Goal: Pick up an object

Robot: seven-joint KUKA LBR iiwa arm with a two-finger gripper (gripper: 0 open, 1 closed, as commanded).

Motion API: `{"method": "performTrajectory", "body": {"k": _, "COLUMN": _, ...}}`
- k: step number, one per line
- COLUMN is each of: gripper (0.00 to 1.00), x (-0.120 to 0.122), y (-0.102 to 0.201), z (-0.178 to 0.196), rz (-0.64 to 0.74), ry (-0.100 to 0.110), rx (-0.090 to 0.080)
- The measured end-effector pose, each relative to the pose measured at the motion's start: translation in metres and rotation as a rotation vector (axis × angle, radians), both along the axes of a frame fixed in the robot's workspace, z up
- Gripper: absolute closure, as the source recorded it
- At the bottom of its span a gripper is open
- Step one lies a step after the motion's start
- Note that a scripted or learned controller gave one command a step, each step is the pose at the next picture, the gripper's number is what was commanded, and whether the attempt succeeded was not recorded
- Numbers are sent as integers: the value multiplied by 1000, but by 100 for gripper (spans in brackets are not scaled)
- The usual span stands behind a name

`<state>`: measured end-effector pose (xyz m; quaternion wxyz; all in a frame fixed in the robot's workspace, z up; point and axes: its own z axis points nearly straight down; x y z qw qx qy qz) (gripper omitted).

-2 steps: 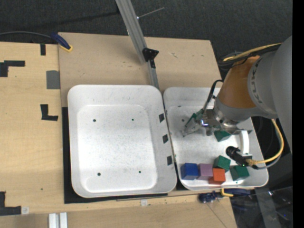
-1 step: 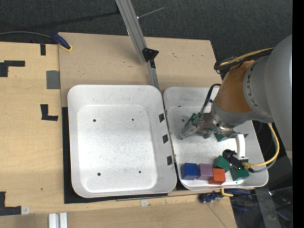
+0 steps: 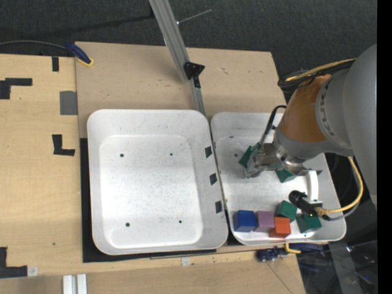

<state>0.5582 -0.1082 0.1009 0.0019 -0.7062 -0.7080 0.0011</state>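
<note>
From the overhead camera view you see the arm reaching in from the right, its hand (image 3: 256, 164) low inside the right bin (image 3: 229, 124), pressed close to a green block (image 3: 246, 157) that sits on the hand's left side. You cannot tell how far the hand is parted or whether it has hold of anything, because the wrist covers it from above; the block looks beside the hand, not clearly inside it. A second green piece (image 3: 284, 176) peeks out just right of the wrist. Along the near edge of the same bin lie a blue cube (image 3: 245, 220), a purple cube (image 3: 266, 220), an orange cube (image 3: 282, 226) and two more green blocks (image 3: 285, 211), huddled together and partly touching. The left bin (image 3: 147, 179) lies alongside on the desk (image 3: 37, 133). Watch for a miss here: if the hand comes together off-centre, the green block will likely skid aside toward the bin's far wall. You should also mind the cable (image 3: 343, 208) looping near the right rim, which could snag as the arm lifts.
</note>
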Motion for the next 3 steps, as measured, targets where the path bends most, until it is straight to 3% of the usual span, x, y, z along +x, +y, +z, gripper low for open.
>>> {"method": "performTrajectory", "body": {"k": 2, "gripper": 100, "x": -2, "y": 5, "z": 110, "rz": -1, "ry": -9, "rx": -2}}
{"method": "performTrajectory", "body": {"k": 3, "gripper": 100, "x": -5, "y": 54, "z": 123, "rz": 3, "ry": -5, "rx": 1}}
